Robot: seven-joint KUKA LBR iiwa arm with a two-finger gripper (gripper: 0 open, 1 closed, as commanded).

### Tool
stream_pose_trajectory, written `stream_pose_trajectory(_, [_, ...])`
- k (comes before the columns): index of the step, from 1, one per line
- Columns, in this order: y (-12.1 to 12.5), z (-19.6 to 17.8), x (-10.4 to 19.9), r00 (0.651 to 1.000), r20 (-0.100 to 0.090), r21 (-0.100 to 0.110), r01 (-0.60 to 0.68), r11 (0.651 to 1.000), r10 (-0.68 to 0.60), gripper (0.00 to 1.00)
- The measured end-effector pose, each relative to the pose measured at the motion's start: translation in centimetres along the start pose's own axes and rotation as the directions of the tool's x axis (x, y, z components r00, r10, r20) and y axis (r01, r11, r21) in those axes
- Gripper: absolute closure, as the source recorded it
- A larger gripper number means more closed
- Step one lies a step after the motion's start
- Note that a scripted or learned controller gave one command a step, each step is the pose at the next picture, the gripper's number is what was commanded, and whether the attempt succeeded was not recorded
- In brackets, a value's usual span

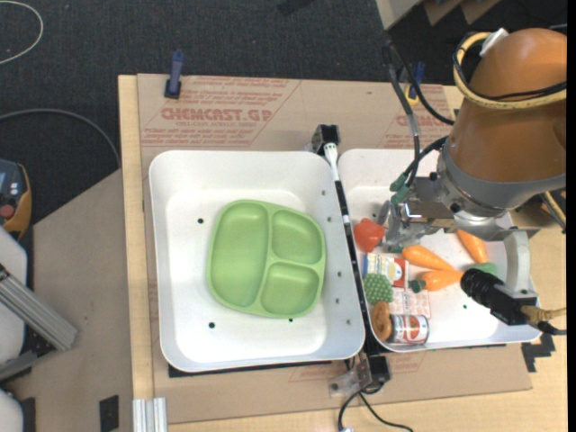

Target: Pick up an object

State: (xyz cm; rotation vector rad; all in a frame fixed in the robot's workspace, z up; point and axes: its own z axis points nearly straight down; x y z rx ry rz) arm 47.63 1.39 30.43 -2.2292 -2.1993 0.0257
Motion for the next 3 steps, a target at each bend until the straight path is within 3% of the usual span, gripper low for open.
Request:
stream_pose_trajectory(1, [0.2, -10.0, -2.4, 1.0, -0.004, -0.031, 0.01, 0.999, -0.01, 1.0])
stream_pose_trajectory(2, [0.0, -9.1, 4.6, 1.0, -0.006, -0.017, 0.021, 1.0, -0.021, 1.0])
stream_pose_trajectory(3, [0.2, -4.2, -3.8, 1.0, -0.003, -0.012, 0.004, 1.0, -0.004, 1.0])
